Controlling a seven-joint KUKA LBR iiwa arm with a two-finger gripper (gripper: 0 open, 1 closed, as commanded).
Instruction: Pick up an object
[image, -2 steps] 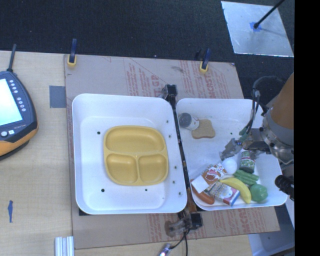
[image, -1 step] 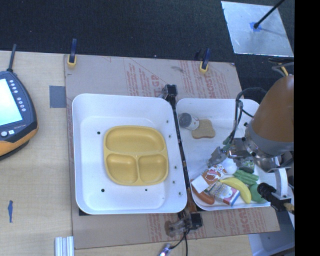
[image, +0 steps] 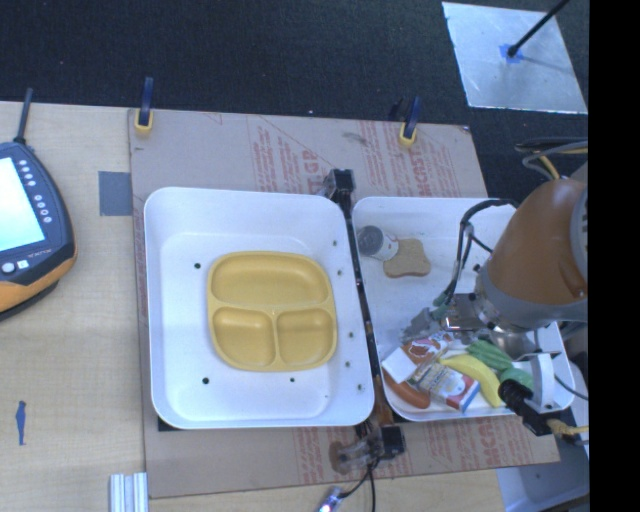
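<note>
cluttered toys, among them a curved yellow plastic banana (image: 478, 372), lie in the right shallow white bin (image: 440, 212), beneath the grey arm's gripper (image: 447, 318); its grip state cannot be told.

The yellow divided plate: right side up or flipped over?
Right side up: the yellow divided plate shows its three hollow compartments facing the camera, lying flat in the left bin.

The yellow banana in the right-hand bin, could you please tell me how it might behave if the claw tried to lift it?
The banana looks curved and smooth, so it may slip or pivot between fingers. It probably stays stiff rather than drooping. It lies packed against other items in the right bin, so neighbours would likely shift with it.
</note>
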